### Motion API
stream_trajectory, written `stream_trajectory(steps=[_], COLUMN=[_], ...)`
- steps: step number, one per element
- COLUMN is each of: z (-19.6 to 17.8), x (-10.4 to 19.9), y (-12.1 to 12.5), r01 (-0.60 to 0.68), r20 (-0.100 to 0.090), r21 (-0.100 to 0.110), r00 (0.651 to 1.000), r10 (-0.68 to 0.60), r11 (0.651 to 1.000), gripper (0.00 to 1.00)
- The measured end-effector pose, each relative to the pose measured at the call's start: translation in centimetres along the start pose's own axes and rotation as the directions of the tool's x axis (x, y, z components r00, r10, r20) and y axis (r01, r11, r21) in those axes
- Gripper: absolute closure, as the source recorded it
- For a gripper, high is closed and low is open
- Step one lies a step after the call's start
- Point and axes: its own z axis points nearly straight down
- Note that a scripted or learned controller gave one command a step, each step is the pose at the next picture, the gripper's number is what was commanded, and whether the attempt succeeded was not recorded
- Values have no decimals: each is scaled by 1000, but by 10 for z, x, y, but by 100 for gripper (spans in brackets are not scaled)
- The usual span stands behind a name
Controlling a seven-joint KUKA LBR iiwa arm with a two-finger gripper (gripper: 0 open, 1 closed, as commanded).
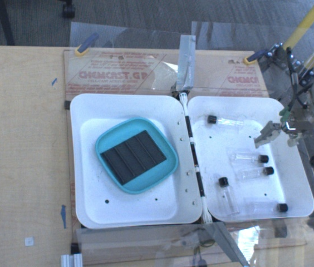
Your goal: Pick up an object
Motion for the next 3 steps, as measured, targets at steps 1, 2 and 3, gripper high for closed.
stream_trajectory(steps=[1,2,3], z=[135,118,163], x=[4,7,-63], y=[-10,138,71], r01=[100,266,329], r20=[1,4,3], r21=[-3,-6,-3], r00=[995,964,944], r10=[-100,-266,-329], r11=[995,964,944], gripper=[0,0,0])
